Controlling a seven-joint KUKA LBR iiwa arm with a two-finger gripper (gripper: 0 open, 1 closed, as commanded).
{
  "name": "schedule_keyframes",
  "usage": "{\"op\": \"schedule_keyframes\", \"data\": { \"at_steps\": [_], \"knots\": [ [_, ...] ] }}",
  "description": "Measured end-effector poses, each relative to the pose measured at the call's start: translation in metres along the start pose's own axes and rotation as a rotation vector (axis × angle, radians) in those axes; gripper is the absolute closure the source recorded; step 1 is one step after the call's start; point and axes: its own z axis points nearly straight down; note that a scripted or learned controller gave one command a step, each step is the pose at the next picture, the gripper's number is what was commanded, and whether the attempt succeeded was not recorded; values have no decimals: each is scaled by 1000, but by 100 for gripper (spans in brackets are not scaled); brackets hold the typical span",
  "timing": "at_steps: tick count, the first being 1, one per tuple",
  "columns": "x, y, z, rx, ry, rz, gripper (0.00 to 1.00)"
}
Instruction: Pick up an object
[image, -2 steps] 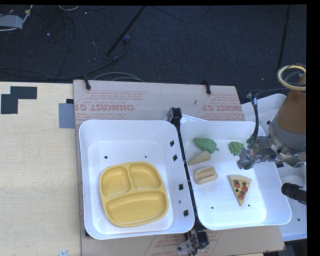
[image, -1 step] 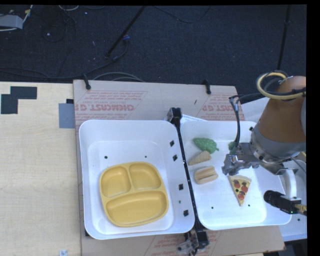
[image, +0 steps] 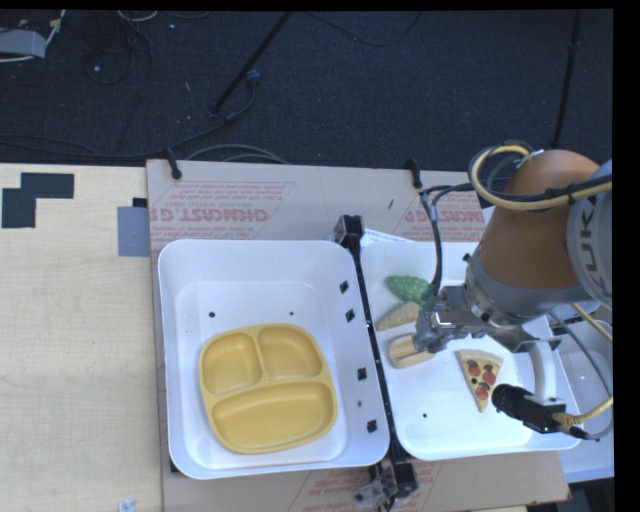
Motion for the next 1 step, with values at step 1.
{"op": "schedule_keyframes", "data": {
  "at_steps": [1],
  "knots": [
    [50,-7,12,1,-1,1,100]
  ]
}}
